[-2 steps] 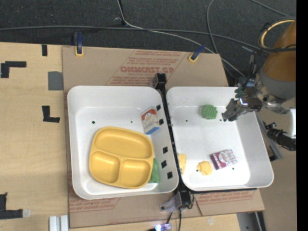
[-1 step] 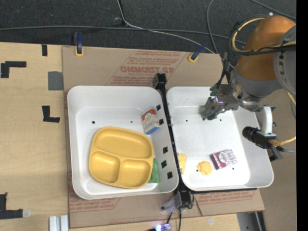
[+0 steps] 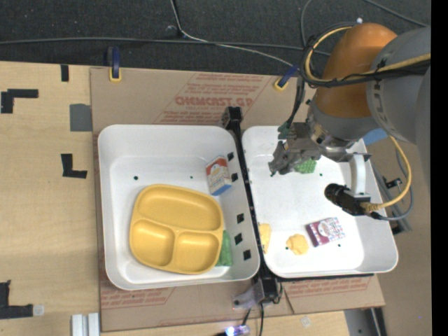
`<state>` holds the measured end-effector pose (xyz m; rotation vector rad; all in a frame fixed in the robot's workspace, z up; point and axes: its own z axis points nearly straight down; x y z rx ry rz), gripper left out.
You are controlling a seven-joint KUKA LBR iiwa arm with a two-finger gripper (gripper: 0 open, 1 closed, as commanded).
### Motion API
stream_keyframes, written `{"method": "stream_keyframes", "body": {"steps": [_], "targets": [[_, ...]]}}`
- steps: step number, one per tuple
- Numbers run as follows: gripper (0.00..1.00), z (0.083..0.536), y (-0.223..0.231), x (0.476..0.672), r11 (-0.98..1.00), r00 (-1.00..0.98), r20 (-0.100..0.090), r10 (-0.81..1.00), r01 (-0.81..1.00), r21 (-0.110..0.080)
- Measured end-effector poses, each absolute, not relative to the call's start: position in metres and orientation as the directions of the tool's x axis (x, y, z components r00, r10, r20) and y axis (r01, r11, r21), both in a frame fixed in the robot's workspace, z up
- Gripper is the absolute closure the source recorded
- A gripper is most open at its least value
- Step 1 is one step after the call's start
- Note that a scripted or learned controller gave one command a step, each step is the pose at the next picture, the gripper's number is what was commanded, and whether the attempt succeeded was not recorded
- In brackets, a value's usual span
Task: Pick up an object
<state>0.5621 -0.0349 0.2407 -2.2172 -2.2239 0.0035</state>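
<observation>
Purple packet [image 3: 325,231], yellow lump [image 3: 297,244] seen near front of right bin [image 3: 378,261], writing too small to read | yellow tray [image 3: 175,227], little carton [image 3: 219,175] seen in left bin [image 3: 112,187] | gripper [image 3: 285,157] hung over green thing [image 3: 305,165] at back; grip cannot be told | red print on cardboard [image 3: 210,100] too blurred
</observation>
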Motion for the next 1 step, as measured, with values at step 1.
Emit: {"method": "stream_keyframes", "body": {"steps": [1], "targets": [[1.0, 0.2459, 0.0205, 0.5756, 0.006, -0.006, 0.001, 1.0, 1.0, -0.001]]}}
